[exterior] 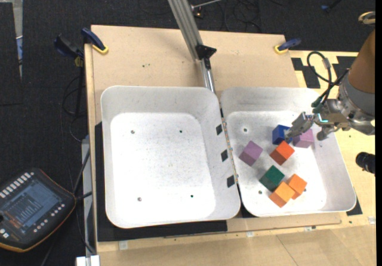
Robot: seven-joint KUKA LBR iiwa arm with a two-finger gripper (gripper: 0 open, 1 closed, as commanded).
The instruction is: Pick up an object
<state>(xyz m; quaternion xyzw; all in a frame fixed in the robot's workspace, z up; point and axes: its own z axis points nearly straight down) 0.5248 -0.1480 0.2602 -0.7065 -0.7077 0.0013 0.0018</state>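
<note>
The grey arm with its orange band reaches in from the right, and its two-finger hand (305, 126) hangs low over the right-hand shallow white plastic bin (337, 205), one of two such bins lying side by side on the pale wooden desk (155, 56). The left-hand white bin (113, 104) sits just beside it, their inner walls touching or nearly so.

Taking the right bin as the landmark, seven small cubes lie inside it. Toward its upper middle stands one blue cube (280, 133), with the hand's dark fingers just beside it; whether they are spread or closed on anything I cannot tell. A pale purple cube (305, 139) lies right below the hand, next to the blue one. A second purple cube (251, 152) sits nearer the bin's left wall. An orange cube (282, 152) lies in the middle. Toward the bin's lower edge are one dark green cube (273, 177) and two more orange cubes (289, 190), huddled close together.
</note>
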